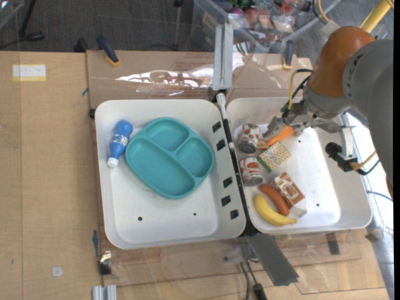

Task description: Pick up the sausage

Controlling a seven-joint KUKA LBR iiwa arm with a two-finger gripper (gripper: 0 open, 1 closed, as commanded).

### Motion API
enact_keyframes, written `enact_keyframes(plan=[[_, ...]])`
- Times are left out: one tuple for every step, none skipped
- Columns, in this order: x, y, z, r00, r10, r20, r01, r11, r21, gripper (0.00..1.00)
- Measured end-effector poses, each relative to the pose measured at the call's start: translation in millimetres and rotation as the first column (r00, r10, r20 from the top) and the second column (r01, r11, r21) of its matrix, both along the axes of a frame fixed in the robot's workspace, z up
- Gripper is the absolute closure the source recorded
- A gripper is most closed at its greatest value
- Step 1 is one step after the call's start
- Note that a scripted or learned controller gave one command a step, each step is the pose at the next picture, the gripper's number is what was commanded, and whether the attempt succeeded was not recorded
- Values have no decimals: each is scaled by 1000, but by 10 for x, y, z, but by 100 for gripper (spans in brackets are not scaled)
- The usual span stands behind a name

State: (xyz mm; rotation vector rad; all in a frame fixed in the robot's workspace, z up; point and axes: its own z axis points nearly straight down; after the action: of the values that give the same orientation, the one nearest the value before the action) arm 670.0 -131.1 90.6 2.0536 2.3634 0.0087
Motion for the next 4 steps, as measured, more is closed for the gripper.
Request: enact_keyframes(plan=[[10,-9,124,1000,0,3,0,1000,-3,100],[-18,658,1456,999,37,-6,-37,999,2,100],[-30,1802,1245,837,547,-10,-547,837,3,100],[-635,2340,902,842,539,-11,-539,842,3,100]])
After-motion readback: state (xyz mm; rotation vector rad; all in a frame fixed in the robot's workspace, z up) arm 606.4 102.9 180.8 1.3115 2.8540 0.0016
